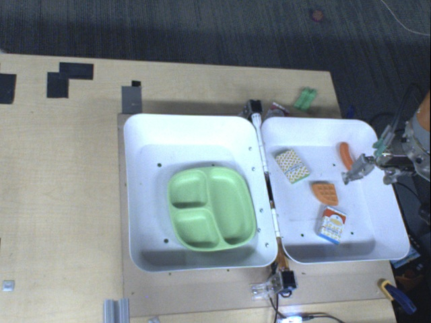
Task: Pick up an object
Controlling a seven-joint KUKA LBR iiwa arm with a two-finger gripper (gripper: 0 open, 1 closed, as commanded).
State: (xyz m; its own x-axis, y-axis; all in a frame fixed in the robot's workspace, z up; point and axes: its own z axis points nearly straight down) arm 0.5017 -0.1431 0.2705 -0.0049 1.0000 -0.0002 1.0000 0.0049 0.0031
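Though near gripper [367, 167], carrot [345, 155] apart.

Even, moderately bright overhead light, cool cast. White bins [195, 130] near blown-out, wall detail washed flat; soft grey shading along inner near walls. Faint soft shadow under green tray [212, 207]. No hard glare spots. Dark floor [202, 12] at top dim, weave texture barely legible. Overall low resolution, mild softness throughout; small items in right bin [384, 244] lack crisp edges. Gripper [367, 167] at right edge smeared, outline indistinct. Slight barrel bowing along bench edges.
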